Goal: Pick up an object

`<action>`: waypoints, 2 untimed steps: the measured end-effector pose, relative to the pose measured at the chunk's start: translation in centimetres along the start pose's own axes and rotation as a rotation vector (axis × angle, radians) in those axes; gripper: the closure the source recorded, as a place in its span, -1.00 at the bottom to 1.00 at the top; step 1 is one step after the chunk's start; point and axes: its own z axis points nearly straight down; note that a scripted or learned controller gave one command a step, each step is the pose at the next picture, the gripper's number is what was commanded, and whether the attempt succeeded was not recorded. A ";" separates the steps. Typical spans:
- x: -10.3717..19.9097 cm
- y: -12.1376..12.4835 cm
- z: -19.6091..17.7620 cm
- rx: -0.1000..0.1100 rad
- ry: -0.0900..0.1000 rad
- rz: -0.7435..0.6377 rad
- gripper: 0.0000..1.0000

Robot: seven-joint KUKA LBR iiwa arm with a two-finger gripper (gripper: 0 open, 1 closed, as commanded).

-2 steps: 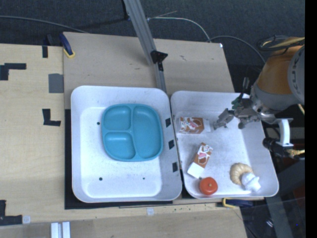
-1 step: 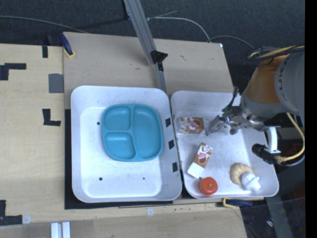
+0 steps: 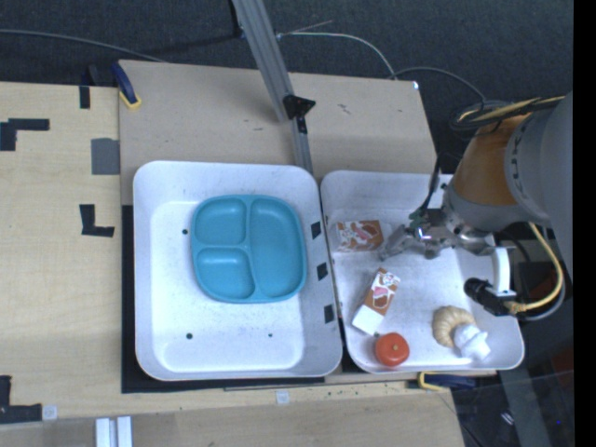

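Now your gripper [image 3: 402, 241] hangs low in the right bin [image 3: 424, 186], fingers spread apart with nothing between them. The small packet [image 3: 358, 236] lies just beside it, so I think you're reaching; next, slide over it and squeeze.

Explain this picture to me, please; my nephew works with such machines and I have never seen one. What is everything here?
One camera looks down at a slant on a bench with two shallow white bins. The grey and orange shape at the right is a robot arm; its claw hangs over the right bin. That bin holds a small brown packet, a little carton, a red tomato-like ball and a tan and white toy. The left bin holds a blue divided plate. I see nothing between the claw's fingers.
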 end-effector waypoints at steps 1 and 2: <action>0.1 0.0 -1.1 0.000 0.001 -0.002 1.00; -0.9 0.1 -6.0 -0.005 0.000 0.001 1.00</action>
